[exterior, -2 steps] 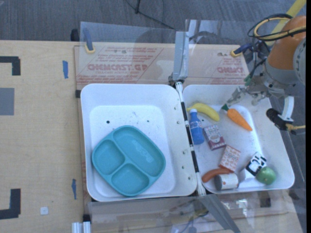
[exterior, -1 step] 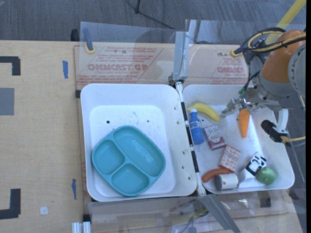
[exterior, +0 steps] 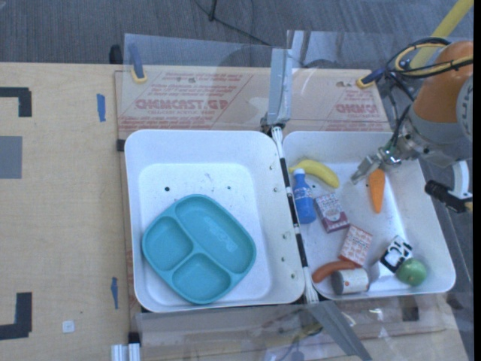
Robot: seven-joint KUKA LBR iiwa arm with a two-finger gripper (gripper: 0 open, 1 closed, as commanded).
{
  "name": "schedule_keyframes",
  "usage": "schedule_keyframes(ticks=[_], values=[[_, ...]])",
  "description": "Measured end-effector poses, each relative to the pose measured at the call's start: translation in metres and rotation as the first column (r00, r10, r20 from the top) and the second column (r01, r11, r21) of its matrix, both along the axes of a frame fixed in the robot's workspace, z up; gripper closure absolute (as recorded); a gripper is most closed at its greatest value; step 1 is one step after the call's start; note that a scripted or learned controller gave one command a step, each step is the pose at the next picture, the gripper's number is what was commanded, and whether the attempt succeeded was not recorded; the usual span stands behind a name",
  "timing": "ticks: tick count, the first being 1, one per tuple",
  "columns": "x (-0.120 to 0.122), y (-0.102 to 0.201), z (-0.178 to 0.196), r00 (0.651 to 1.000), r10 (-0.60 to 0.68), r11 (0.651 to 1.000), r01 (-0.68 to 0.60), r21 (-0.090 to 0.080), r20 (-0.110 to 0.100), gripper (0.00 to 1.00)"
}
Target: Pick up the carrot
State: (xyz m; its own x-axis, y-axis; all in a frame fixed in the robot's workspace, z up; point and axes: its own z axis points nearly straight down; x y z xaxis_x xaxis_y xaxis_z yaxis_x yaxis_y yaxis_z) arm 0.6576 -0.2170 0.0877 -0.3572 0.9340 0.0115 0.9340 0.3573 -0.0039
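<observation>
Nearest, along the right bin's [exterior: 443, 277] front edge: a red sausage [exterior: 334, 268], a small grey can [exterior: 350, 280] on its side touching it, a black-and-white item [exterior: 395, 254] and a green apple [exterior: 412, 271] at the front right corner. Left bin [exterior: 143, 156] holds a teal divided plate [exterior: 198, 247], tilted, three compartments. Further back in the right bin: an orange-patterned box [exterior: 356, 244], then a small reddish box [exterior: 331, 211], then a blue bottle [exterior: 304, 197] lying near the divider, white cap pointing away. Yellow banana [exterior: 318, 172] just behind the bottle. Carrot [exterior: 376, 189] sits in the right bin's back right part, pointed end toward the camera, thick end up at the fingers. Gripper [exterior: 373, 168] is right on that thick end; fingers spread apart, one left of the carrot top, not clamped on it as far as visible. Arm [exterior: 440, 104] comes in from the right, orange band above the wrist, cables looping over it. Wooden desk [exterior: 60, 201] lies left of the bins, blue tape marks on it.
</observation>
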Motion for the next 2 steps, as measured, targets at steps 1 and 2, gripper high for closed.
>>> schedule_keyframes(ticks=[1, 2], values=[[0.003, -0.002, 0.012, 1.000, -0.001, 1.000, 0.001, -0.009, 0.017, 1.00], [-0.044, -0.006, 0.088, 0.994, 0.110, 0.994, -0.110, -0.010, 0.011, 1.00]])
